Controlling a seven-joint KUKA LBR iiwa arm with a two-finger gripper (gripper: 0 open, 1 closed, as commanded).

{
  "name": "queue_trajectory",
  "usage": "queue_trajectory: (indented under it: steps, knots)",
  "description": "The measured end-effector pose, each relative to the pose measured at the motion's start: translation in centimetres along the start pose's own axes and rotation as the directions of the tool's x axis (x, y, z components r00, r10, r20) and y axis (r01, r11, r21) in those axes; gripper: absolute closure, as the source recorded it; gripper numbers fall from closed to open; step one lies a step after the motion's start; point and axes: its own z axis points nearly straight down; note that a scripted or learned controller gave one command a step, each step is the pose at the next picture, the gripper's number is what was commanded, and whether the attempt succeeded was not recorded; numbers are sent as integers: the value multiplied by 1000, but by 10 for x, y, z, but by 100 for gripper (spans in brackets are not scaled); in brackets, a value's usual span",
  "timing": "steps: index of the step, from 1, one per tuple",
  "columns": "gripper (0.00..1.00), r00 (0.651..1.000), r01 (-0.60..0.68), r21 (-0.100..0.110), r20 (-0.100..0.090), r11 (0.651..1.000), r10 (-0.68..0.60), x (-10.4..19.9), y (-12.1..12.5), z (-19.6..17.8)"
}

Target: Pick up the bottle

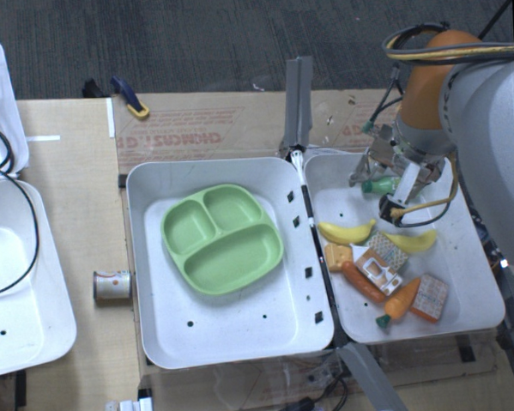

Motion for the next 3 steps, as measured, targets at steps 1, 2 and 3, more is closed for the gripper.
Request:
queue_trajectory:
  steps: [1, 2, 3]
  knots:
    - [0, 999, -54, -1, -2, 999, 54, -20, -2, 28]
    - [100, 999, -55, 0, 0, 999, 55, -21, -2, 19]
    - [100, 985, -175, -2, -3, 985, 175, 2, -6, -95]
